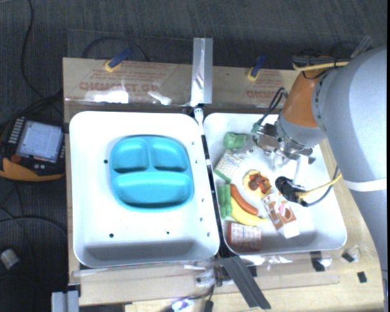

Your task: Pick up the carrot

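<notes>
The gripper [283,149] hangs over the right bin [325,229], half hidden beneath the wrist; how it stands I cannot tell. The carrot [244,203], a smooth orange-red stick, lies slantwise among crowded food, touching a yellow banana [240,214]. The left bin [91,239] holds a glossy blue tray [153,172].

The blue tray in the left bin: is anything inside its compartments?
The blue divided tray in the left bin shows nothing in its three compartments. The food items, including the carrot, lie in the right bin. What is under the tray is covered.
</notes>
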Motion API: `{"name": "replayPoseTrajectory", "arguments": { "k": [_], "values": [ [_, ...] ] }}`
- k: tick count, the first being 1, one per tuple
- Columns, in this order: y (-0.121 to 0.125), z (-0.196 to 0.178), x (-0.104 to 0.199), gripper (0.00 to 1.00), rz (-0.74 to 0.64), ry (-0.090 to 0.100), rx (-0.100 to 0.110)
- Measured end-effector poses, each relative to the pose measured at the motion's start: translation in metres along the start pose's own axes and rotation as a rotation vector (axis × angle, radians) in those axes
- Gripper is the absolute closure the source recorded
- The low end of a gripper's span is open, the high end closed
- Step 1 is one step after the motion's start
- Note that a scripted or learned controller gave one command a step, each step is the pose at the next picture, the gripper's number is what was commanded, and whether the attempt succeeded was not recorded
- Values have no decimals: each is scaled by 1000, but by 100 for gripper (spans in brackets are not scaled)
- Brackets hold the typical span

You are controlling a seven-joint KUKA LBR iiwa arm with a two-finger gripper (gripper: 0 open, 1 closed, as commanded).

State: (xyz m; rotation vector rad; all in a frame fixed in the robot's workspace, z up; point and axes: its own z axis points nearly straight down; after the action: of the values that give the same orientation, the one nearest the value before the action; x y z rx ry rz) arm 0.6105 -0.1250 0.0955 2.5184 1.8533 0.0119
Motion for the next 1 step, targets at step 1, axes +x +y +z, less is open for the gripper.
{"name": "replayPoseTrajectory", "arguments": {
  "k": [1],
  "values": [
    [-42,-31,-57,0,-128,0,20]
  ]
}}
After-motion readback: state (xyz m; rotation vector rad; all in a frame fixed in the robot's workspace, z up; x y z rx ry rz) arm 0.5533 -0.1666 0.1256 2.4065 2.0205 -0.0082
